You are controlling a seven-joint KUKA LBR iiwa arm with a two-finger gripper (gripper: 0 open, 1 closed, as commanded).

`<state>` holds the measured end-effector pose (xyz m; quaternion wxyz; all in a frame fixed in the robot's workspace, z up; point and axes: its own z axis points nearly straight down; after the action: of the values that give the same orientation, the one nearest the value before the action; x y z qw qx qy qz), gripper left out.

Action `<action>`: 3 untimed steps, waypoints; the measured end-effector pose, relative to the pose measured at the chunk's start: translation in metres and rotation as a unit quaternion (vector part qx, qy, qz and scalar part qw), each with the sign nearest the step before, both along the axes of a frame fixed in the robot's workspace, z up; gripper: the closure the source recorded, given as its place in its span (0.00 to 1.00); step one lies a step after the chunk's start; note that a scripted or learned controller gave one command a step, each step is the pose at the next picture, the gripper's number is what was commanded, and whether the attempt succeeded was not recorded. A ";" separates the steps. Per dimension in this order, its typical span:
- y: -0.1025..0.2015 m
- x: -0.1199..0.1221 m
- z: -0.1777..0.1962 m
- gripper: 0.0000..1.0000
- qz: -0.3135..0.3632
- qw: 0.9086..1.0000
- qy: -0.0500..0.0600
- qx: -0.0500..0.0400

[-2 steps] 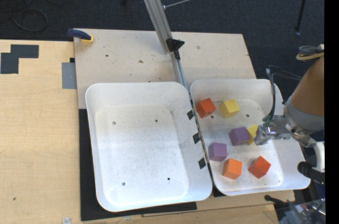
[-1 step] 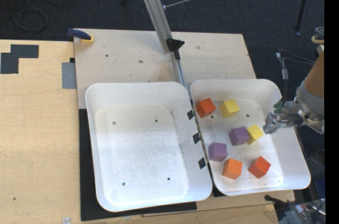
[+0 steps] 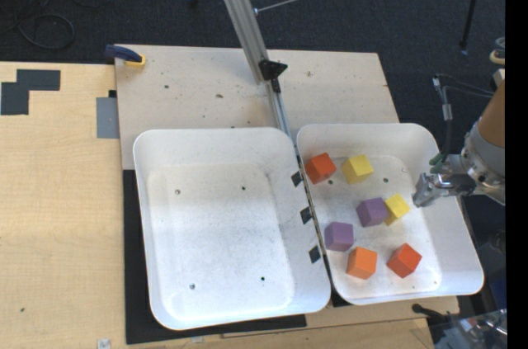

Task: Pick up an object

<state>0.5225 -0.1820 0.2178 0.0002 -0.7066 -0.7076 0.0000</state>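
1. Nearest the camera, low in the right bin (image 3: pixel 462 273): orange cube (image 3: pixel 361 262) and red cube (image 3: pixel 404 260), side by side, apart, both clear of the rim. Matte, sharp-edged, foam or painted wood by the look; light either way, probably.
2. Just beyond: purple cube (image 3: pixel 338 236) near the divider between bins, second purple cube (image 3: pixel 372 212) touching or nearly touching a small yellow cube (image 3: pixel 397 207). Cannot tell whether a gap lies between those two.
3. Tool (image 3: pixel 428 190) at the right bin's right side, just beside the small yellow cube, nothing visibly held. Too small and blurred to tell whether spread or closed. Grey wrist (image 3: pixel 483 166) entering from the right.
4. Step in hand, by judgement: approach, grasp not yet made. Likeliest target the small yellow cube, nearest the tool.
5. Next move calls for: lining up over one cube, straddling flat opposite faces, descending without shoving the purple neighbour. Tight pairing there a risk; a nudge could jam both.
6. Farther back in the same bin: red-orange cube (image 3: pixel 321 167) and larger yellow cube (image 3: pixel 357 167), close, seemingly not touching.
7. Left bin (image 3: pixel 165 157): shallow white plastic, rounded corners, speckled, scuffed floor.
8. Beyond the bins: pale, stained surface (image 3: pixel 330 83), slanted aluminium strut (image 3: pixel 243 17), blue-and-yellow clamp (image 3: pixel 125 55) at the far-left corner; dark carpet behind.
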 end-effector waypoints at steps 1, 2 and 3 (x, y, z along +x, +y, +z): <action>0.043 0.014 -0.006 1.00 0.001 1.000 0.001 0.001; 0.086 0.038 -0.003 1.00 0.001 1.000 0.000 0.001; 0.134 0.050 -0.011 1.00 0.001 1.000 0.001 0.001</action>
<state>0.5725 -0.0479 0.2066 0.0015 -0.7058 -0.7084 0.0005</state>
